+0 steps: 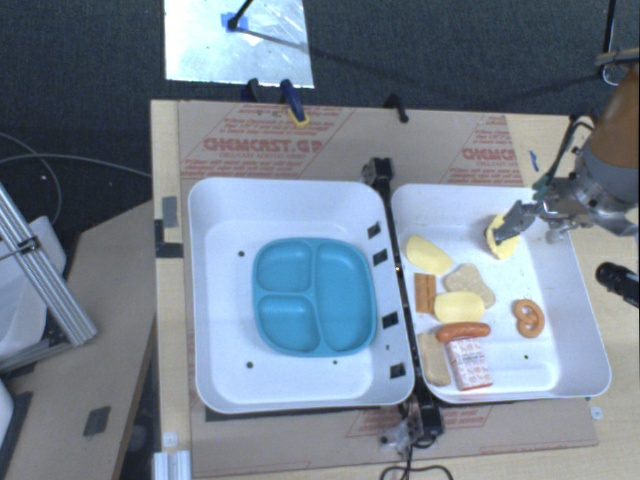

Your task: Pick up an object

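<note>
My gripper [507, 230] reaches into the right bin [580, 298] from the right, near its back edge. A small yellow food piece [500, 243] sits between its fingertips, and the fingers are shut on it. Below it, toy foods lie in the right bin: a yellow lemon-like piece [428, 255], a tan biscuit [472, 281], an orange wafer [425, 293], a pale yellow block [458, 307], a red sausage [463, 332], a pretzel [528, 317], a red-and-white packet [469, 363] and a tan slice [434, 359].
The left bin [225, 268] holds a blue divided plate [312, 296]. Black clips [385, 260] line the ridge between the bins. A shiny sheet [238, 28] lies beyond the bench, and a metal frame [35, 268] stands at the left.
</note>
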Controlling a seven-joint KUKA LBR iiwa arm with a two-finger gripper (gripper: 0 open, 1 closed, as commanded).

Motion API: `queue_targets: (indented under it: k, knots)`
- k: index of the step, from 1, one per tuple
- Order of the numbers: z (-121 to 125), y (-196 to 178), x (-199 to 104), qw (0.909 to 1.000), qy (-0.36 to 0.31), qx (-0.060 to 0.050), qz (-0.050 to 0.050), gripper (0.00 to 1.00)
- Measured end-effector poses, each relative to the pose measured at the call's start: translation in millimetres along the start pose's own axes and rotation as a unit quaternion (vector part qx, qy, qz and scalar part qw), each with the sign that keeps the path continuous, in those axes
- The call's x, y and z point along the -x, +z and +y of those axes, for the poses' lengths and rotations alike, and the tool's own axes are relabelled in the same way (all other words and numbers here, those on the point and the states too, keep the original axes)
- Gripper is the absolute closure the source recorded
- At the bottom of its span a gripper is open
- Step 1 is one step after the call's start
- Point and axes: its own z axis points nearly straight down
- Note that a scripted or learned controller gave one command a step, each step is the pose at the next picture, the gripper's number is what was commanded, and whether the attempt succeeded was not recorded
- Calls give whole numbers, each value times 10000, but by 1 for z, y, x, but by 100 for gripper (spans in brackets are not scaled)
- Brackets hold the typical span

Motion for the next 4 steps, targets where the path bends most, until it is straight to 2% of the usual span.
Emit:
queue_targets:
  k: [1, 2, 3, 4]
  knots:
    - [32, 149, 49, 10000, 22, -9, -10, 0]
    - [90, 140, 36, 10000, -19, 33, -5, 0]
    - [89, 141, 31, 10000, -12, 9, -3, 0]
    - [94, 121, 32, 10000, -30, 88, -33, 100]
